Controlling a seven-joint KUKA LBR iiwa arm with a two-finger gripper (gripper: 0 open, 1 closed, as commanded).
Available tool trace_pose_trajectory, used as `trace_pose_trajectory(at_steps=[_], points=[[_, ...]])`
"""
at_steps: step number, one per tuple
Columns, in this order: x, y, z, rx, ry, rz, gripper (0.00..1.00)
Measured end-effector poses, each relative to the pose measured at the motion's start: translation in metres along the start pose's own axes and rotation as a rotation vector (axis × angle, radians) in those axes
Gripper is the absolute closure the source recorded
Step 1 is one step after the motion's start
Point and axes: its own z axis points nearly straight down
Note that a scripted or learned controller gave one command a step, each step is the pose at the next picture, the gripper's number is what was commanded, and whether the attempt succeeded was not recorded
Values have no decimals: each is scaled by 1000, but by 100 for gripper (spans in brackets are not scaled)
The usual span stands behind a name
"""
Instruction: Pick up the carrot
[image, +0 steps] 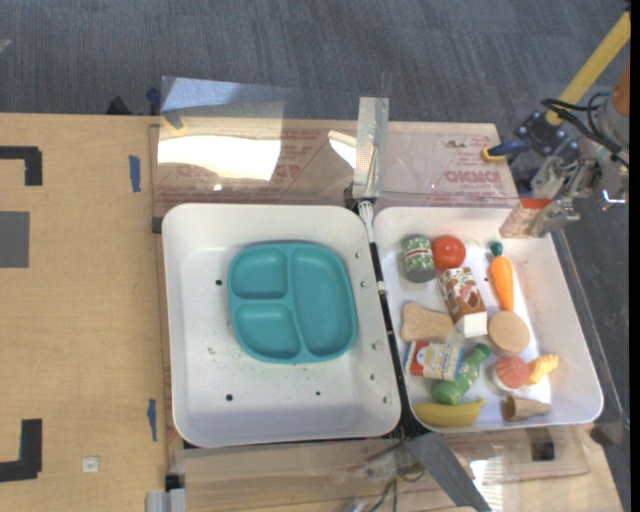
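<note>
Hovering gripper (540, 218) sits above right bin's (580, 330) far corner, near carrot (502, 282).

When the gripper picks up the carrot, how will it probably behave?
The carrot looks like smooth moulded plastic, so probably stiff, light and a little slippery. Its tapered, rounded body may roll if nudged sideways. It lies apart from the carton, leaving some room.
</note>
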Motion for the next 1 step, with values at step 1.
trace_pose_trajectory(at_steps=[1], points=[[0, 2, -6, -1, 1, -1, 100]])
